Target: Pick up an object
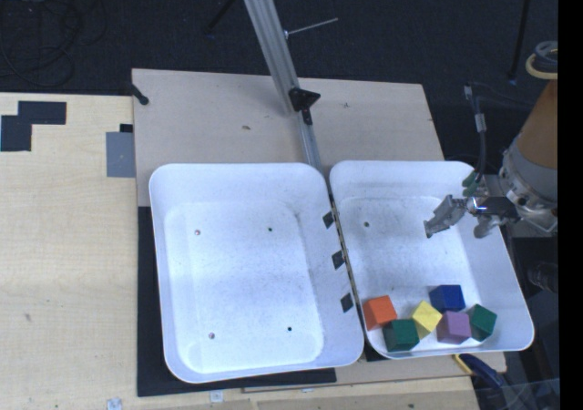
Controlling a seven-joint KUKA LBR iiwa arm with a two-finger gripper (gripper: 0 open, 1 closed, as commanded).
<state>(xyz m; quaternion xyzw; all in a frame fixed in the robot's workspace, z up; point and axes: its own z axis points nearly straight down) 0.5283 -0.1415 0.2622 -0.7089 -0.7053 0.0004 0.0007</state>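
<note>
— Six small blocks sit at the near edge of the right bin (496, 258): orange block (380, 311), yellow block (426, 316), blue block (446, 296), purple block (454, 326), two green blocks (400, 335).

— And the gripper (453, 217)?

— It hangs above that bin's middle, well apart from them. How far it is open, I cannot tell.

Arm reaches in from the right; tool (453, 217) hangs low, fingers spread.

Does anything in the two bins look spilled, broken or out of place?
Nothing stands out. Six blocks, among them an orange one and a blue one, sit bunched at the right bin's near edge. The hand hangs above them.
</note>
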